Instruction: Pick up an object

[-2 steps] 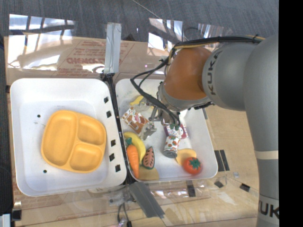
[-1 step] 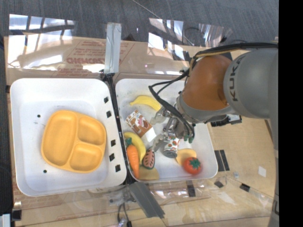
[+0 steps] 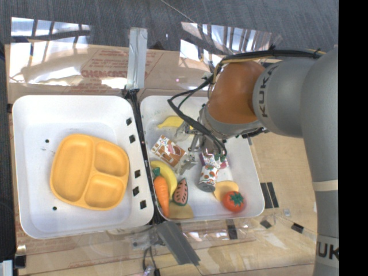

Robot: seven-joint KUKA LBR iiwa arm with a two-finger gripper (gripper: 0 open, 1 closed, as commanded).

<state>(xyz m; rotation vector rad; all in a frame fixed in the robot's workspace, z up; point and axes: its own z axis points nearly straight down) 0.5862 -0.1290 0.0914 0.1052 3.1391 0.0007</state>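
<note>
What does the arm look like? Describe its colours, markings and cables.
The arm is thick, rounded and matte grey, with a glossy orange band above the wrist. Black KUKA lettering sits beside the band and again lower on the arm. Black cables loop around the wrist to the metallic gripper.

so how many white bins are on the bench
2: the left bin holds a yellow tray; the right bin holds toy food under the arm.
</note>
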